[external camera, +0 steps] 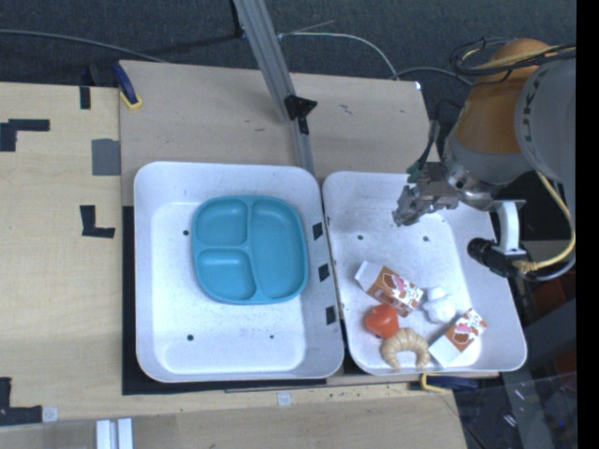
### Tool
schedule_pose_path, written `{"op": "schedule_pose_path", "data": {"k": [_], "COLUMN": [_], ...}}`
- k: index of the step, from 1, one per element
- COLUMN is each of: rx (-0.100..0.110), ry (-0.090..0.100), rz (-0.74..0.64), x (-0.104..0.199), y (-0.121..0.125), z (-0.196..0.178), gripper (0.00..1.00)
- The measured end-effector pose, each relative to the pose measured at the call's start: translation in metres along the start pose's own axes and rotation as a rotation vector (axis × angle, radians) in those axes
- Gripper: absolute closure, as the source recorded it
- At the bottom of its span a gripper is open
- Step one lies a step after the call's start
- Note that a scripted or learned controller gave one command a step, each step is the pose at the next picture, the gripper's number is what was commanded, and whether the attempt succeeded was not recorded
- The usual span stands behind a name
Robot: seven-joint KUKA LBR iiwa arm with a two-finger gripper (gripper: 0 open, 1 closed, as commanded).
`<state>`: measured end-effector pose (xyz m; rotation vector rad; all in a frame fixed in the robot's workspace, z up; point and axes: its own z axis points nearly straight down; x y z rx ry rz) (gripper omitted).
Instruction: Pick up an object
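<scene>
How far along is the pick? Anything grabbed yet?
Nothing looks picked yet. The gripper sits over the bare upper part of the right bin, with no object seen between its fingers. The croissant, tomato and orange-and-white carton lie near the bin's lower edge. Left: reach one, grip and lift.

One fixed camera is looking down at a slant on the light wooden bench (pixel 56 279), from well above. It is taking in both shallow white plastic bins, the left bin (pixel 159 344) and the right bin (pixel 356 204), while the grey arm with the orange band (pixel 505 120) is reaching in from the right.
</scene>
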<state>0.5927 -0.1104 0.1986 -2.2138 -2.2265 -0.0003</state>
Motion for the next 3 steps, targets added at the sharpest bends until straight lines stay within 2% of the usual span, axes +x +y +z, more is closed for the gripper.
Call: {"op": "schedule_pose_path", "data": {"k": [1,3], "rx": [0.001,0.000], "ry": [0.000,0.001], "rz": [-0.001,-0.002], "x": [0.052,0.160], "y": [0.008,0.012], "z": [0.006,-0.019], "gripper": [1.00,1.00]}}
